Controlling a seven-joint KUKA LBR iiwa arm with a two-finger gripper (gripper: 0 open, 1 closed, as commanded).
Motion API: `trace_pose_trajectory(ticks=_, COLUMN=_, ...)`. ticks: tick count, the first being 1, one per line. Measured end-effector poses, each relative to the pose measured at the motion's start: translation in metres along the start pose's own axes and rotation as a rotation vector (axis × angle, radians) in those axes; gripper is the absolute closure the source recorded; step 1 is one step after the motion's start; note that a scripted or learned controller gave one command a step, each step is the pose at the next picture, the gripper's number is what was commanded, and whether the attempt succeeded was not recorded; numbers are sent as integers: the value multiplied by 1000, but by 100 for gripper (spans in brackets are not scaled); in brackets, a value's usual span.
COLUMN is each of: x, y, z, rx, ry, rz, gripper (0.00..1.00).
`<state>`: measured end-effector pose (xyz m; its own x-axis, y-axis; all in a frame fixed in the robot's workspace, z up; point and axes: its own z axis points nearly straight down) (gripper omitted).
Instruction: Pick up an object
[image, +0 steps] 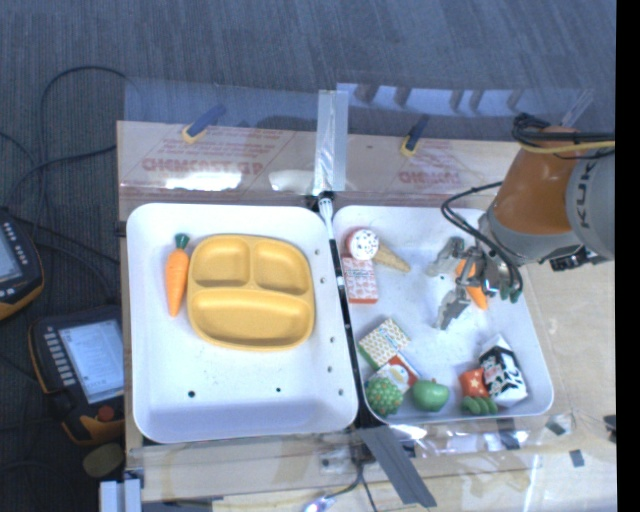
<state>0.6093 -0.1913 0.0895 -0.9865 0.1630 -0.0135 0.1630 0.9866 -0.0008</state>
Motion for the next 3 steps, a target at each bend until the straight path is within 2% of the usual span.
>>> trace_pose_trajectory(ticks=1, x=-1, y=0, z=-11, rx=4, ry=-3, rz=-1, gripper=100)
trace_pose_trajectory(ticks=2, x=-30, y=45, z=-136, rx=1, ry=12, rz=238, gripper=100)
trace_pose_trajectory(ticks=3, x=52, y=59, z=-10, rx=0, ry=11, rz=37, gripper=100)
